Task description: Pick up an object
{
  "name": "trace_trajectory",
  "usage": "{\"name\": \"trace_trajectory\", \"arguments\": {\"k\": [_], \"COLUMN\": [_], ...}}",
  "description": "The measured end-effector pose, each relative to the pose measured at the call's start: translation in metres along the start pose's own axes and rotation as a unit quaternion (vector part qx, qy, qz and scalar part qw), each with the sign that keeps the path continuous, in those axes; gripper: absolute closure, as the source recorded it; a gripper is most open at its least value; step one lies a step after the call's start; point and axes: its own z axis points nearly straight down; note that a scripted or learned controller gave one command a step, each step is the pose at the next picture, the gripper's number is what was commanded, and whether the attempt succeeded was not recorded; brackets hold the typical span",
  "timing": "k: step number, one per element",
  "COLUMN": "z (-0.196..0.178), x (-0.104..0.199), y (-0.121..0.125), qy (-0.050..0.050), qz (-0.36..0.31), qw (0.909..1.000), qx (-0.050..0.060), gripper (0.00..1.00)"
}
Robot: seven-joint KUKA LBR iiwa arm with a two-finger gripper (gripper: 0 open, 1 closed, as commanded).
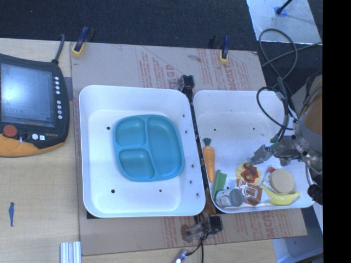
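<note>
Arm reaching in from right, jaws (262, 155) hanging low over right bin (230, 106), just above toy pile; cannot tell jaw opening or any hold. Carrot (209, 159), banana (281, 198), round cookie (283, 181) lying near front. Blue divided plate (148, 147) sitting in left bin (93, 147).

At the right edge of the frame, the arm (313, 111) is seen as a rounded grey and orange-brown body, from which black cables (274, 100) are looped in wide curves, and a small grey metal gripper (262, 155) is carried at its end.
</note>
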Motion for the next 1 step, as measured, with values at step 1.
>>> {"name": "trace_trajectory", "arguments": {"k": [1], "z": [0.1011], "x": [0.0280], "y": [0.0139], "qy": [-0.001], "qz": [-0.001], "qw": [1.0000], "qx": [-0.003], "gripper": [0.00]}}
